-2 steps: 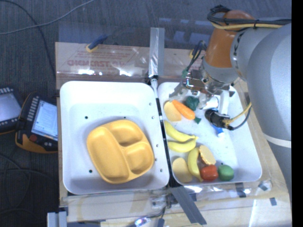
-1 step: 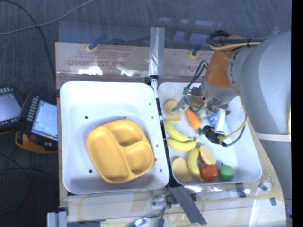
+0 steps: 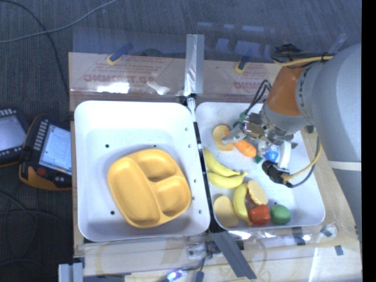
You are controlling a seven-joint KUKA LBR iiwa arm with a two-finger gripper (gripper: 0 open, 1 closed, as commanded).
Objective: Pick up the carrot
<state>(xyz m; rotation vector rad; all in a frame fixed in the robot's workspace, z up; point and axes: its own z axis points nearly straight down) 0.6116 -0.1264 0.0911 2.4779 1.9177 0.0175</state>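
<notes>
Carrot [image 3: 246, 148] lies in the right bin [image 3: 311, 204], near its upper middle, just below the hand [image 3: 254, 135], which hangs over it; whether the hand's fingers are apart or together cannot be told. Left of the carrot sits a yellow slice [image 3: 222, 137]. Below lie two bananas [image 3: 222, 170], then a tomato [image 3: 259, 214] and a lime [image 3: 281, 214] side by side. The left bin [image 3: 94, 128] holds a yellow divided plate [image 3: 149, 187].

Grey arm [image 3: 335, 104], orange wrist band [image 3: 286, 93], black and yellow cables
</notes>
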